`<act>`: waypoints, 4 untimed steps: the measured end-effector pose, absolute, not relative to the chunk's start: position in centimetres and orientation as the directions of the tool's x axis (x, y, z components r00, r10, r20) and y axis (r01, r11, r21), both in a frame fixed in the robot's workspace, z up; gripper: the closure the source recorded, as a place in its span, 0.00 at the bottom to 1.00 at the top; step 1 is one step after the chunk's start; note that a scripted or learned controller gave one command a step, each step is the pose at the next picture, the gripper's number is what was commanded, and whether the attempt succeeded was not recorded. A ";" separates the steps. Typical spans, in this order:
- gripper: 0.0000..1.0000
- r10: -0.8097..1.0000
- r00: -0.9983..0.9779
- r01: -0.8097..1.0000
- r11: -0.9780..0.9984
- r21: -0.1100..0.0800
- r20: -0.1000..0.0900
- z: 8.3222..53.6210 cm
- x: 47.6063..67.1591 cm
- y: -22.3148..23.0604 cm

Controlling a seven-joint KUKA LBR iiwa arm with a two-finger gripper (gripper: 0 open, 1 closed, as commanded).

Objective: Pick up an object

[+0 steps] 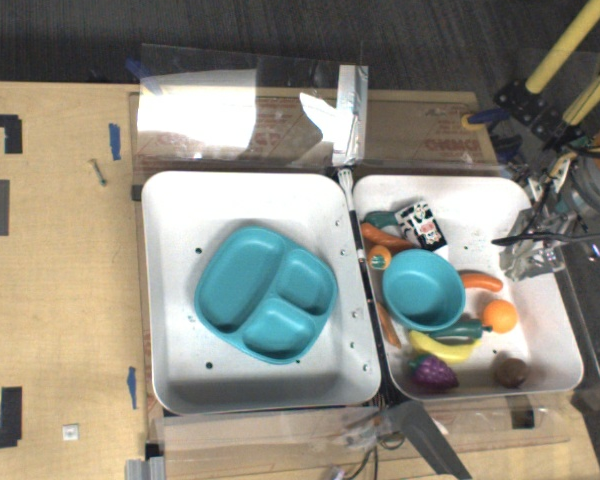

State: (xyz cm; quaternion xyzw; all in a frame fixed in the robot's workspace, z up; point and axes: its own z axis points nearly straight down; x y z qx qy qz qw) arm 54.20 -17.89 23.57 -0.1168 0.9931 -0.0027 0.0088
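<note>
Plainly, the pickable toys crowd the right bin (555, 363): an orange (499, 316), a banana (442, 345), purple grapes (434, 372), a brown nut-like piece (511, 371) and a carrot (388, 237), packed around a teal bowl (422, 288). The gripper (525, 253) hangs over that bin's right edge, near the orange; whether it is parted or closed I cannot tell, and nothing is visibly held. The orange looks the likeliest target, best approached from straight above, clear of the bowl. The left bin (170, 268) holds a teal divided plate (267, 292).
</note>
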 end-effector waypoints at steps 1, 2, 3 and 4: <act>1.00 -0.240 -0.971 -0.240 0.971 -0.006 -0.015 9.0 58.3 -15.7; 1.00 -0.204 -0.979 -0.204 0.979 -0.004 -0.019 21.7 61.2 -11.0; 1.00 -0.396 -0.918 -0.396 0.918 -0.007 -0.011 9.0 61.7 -19.7; 1.00 -0.814 -0.580 -0.814 0.580 -0.003 -0.004 8.9 59.4 -18.4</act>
